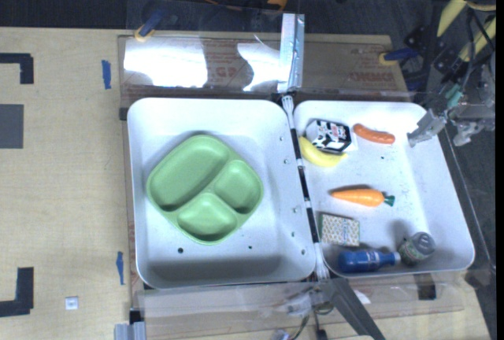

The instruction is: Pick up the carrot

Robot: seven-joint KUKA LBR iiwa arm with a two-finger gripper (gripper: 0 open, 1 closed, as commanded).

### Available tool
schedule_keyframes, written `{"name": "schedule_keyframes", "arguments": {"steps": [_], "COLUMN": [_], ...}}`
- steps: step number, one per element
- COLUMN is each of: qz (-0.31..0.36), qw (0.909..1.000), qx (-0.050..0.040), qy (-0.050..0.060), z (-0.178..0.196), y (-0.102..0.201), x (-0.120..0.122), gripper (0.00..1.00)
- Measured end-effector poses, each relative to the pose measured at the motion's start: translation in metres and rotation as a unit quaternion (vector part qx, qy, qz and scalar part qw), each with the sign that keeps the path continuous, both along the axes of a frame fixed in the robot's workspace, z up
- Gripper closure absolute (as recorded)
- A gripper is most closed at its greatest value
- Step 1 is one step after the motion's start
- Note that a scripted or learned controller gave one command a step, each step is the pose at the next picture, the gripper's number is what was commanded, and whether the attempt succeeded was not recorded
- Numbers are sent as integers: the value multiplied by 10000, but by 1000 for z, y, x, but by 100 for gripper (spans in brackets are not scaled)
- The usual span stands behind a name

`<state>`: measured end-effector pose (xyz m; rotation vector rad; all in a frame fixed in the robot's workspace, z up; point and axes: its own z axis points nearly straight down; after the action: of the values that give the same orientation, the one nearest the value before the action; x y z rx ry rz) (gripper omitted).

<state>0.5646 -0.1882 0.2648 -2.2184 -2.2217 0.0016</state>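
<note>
At the right edge of the frame, the arm's gripper (pixel 429 126) hovers over the upper right rim of the right-hand bin (pixel 441 197); how it is set cannot be told from this slanted overhead view, and nothing can be seen in its hold. The carrot (pixel 359 196), the object of the task, lies on its side near the middle of that bin, well apart from the gripper and below and to the left of it in the frame, its green stub pointing right.

The pickup appears not yet begun. A clean attempt would likely mean travelling down and left to sit over the thick orange middle, then closing across the narrow width rather than along the length, since the tapered, smooth-looking body could squirt out of an off-centre pinch. The carrot has open floor on all sides, so approach should be easy.

Around it: a small glossy orange sausage-shaped piece (pixel 373 134) near the top, a curved yellow banana (pixel 319 154) touching a black-and-white printed item (pixel 328 134) at upper left, a flat patterned packet (pixel 340 230), a blue bottle (pixel 366 258) lying down and a greyish can (pixel 416 246) along the bottom. The left-hand bin (pixel 150 252) holds a matte green divided plate (pixel 205 187) with three rounded compartments.
</note>
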Motion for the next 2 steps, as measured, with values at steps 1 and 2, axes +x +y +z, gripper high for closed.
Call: {"name": "schedule_keyframes", "arguments": {"steps": [1, 2], "qz": [-88, 733], "qw": [10000, 9973], "qx": [0, -6], "qy": [2, -38], "z": [-107, -178], "y": [62, 60], "x": [-54, -24], "gripper": [0, 0]}}
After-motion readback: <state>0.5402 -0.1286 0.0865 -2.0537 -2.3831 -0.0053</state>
